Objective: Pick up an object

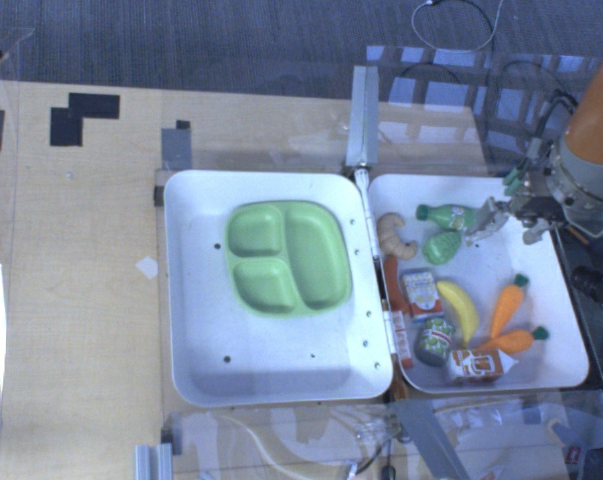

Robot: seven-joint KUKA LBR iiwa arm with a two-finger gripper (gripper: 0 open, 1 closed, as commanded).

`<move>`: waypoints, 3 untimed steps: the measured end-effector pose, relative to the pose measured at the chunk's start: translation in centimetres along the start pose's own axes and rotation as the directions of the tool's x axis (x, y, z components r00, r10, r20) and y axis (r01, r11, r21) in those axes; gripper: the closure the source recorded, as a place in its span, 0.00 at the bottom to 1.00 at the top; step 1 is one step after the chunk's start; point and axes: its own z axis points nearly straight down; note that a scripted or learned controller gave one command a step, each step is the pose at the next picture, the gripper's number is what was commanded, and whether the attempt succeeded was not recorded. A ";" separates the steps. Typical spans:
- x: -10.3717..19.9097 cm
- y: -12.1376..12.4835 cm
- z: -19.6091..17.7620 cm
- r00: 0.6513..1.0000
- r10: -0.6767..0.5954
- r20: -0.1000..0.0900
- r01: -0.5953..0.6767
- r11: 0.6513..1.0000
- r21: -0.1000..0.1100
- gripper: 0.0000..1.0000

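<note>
Over right bin [571, 363], tool [509, 218] blurry by green bottle [449, 214]; can't tell if open, arm cut off.

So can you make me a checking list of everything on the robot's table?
Surface: tan bench bearing two white bins, left bin and right bin.
Job's things: in the right bin, green bottle, banana, two carrots, juice box, small round can, snack packet, tan curled piece.
Clutter: green divided plate in the left bin.
Grippers: gripper over the right bin's far side, near the bottle; jaws too blurred to judge.
Cables: thin wire looping on the floor.
Surroundings: grey carpet, black tape marks.
</note>
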 end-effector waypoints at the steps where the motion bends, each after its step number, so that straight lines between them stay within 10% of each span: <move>1: 0.8 2.0 12.7 0.993 -0.120 -0.001 0.120 0.993 0.002 0.00; 2: -0.2 -1.8 18.2 0.992 -0.130 0.001 0.130 0.991 -0.030 0.00; 3: -0.6 -1.6 17.2 0.992 -0.129 0.012 0.129 0.991 -0.035 1.00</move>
